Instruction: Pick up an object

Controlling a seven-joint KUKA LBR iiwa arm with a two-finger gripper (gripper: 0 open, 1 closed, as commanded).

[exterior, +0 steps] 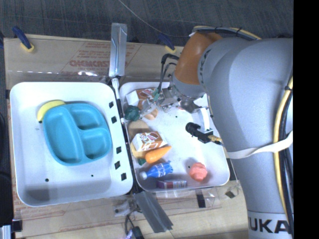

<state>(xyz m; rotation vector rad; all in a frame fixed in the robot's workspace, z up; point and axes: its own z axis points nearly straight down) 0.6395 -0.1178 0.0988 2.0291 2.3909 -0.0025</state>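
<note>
arm (249, 83) over right bin (219, 156); blue tray (77, 133) in left bin (25, 133)

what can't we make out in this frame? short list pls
- Gripper, camera view: the grey arm's wrist covers it; finger state unreadable.
- Items under the gripper at the top of the right white bin: cluttered, too small to identify.
- Yellow curved object: mostly hidden behind the blue sectioned plastic tray.
- Dark flat packet at the bin's near rim: label too small.

"uka" on arm (264, 133) base
</note>
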